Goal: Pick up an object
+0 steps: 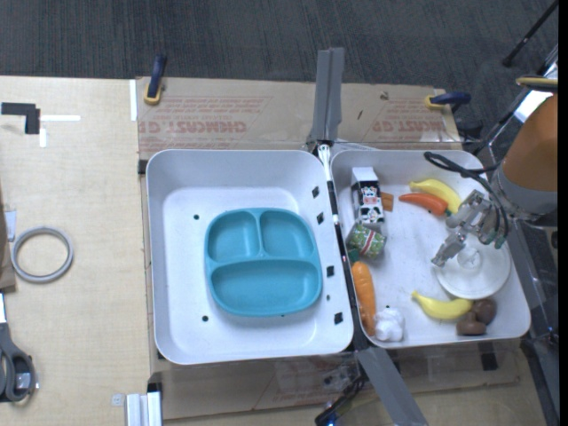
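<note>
You have no single target named, so take the right bin's (510, 322) contents in turn. Nearest the tool (448, 248) is a clear upturned wine glass (473, 269), its round foot lying flat and pale just below and right of the tool, stem towards the tool. Your tool sits low over the right half of that bin, tilted, pointing down and to the left; I cannot tell whether it is spread or pressed together, and nothing shows pinched in it. Just below the glass lies a yellow banana (442, 305), long axis roughly left to right, curve sagging downward, with a brown lump (477, 317) just beside its right end. Above the tool a second banana (437, 191) runs from upper left to lower right, and an orange pepper-like piece (422, 201) lies close under it along nearly the same line. By the bin's left wall you see a small milk carton (368, 199) with its long axis running top to bottom, a green and white wrapped item (366, 240) below it, then an orange carrot (363, 293) also running top to bottom, and a white lump (388, 324) at its lower end. The left bin (169, 238) holds a teal divided plate (264, 262). On the table (71, 327), well to the left, lies a grey tape ring (40, 253).
</note>
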